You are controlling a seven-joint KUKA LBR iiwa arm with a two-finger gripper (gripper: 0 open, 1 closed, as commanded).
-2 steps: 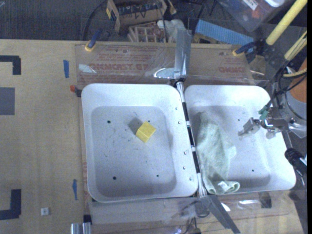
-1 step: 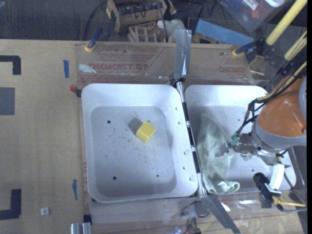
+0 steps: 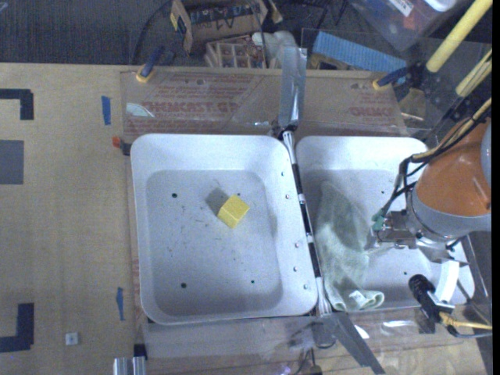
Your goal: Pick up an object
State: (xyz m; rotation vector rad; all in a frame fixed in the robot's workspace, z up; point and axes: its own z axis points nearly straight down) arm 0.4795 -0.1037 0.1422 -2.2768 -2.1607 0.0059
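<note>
Camera view: hand (image 3: 380,233) over right bin (image 3: 391,151), touching crumpled pale cloth (image 3: 342,244) (soft, translucent); opening cannot be told. Yellow block (image 3: 233,211), small and square-edged, well apart in left bin (image 3: 156,155).

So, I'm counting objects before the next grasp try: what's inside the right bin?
A crumpled pale cloth lies in the right bin, along its left side, with the gripper at the cloth's right edge. Anything under the cloth or beneath the arm is covered.
</note>
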